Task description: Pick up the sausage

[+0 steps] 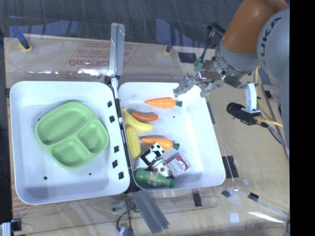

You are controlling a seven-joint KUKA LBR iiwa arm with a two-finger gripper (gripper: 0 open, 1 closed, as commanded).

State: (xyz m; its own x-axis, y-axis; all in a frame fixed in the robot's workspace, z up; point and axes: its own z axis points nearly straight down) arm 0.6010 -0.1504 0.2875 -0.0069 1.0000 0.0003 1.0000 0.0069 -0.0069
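At the near edge of the right bin [209,154] a green bottle [153,179] lies on its side, well below the tool and to its left. Just beyond it sit a small red packet [176,165] and a black-and-white carton [152,154], touching each other. Next comes a carrot [158,142] lying across the bin, with a corn cob [133,141] beside it along the bin's left wall. Farther on, a banana [137,123] curves beside the wall, and the sausage [143,116] rests against its upper side, down and to the left of the tool and apart from it. A second carrot [161,103] lies farther still, just left of and below the tool. The tool [183,89] hangs over the far right corner of the right bin, its fingers a little apart with nothing between them. In the left bin [27,183], well to the tool's left, lies a green divided plate [72,134]. Both bins rest on the counter [246,146].
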